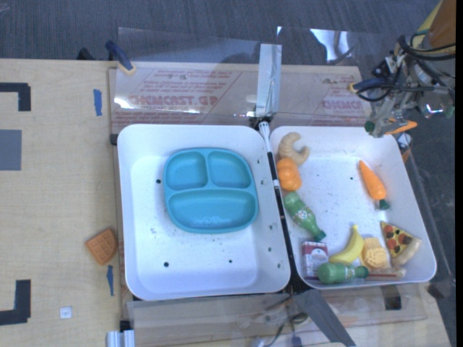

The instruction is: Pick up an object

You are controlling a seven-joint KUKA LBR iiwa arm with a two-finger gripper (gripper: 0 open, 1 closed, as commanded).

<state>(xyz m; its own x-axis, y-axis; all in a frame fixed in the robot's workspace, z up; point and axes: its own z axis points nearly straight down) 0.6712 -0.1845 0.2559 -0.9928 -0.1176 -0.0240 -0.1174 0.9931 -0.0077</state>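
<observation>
The right bin holds several toy foods. A tan croissant and an orange fruit lie along its left wall, with a green bottle below them. A carrot lies near the right wall. At the front sit a banana, a corn cob, a pizza slice, a small red and white box and a second green bottle. My gripper hangs over the bin's far right corner, above and apart from the carrot. A small orange piece shows at its tip.
The left bin carries a blue divided plate. A brown waffle-like piece lies on the bench left of the bins. A clear panel and a metal post stand behind the bins. Cables trail from the arm at the top right.
</observation>
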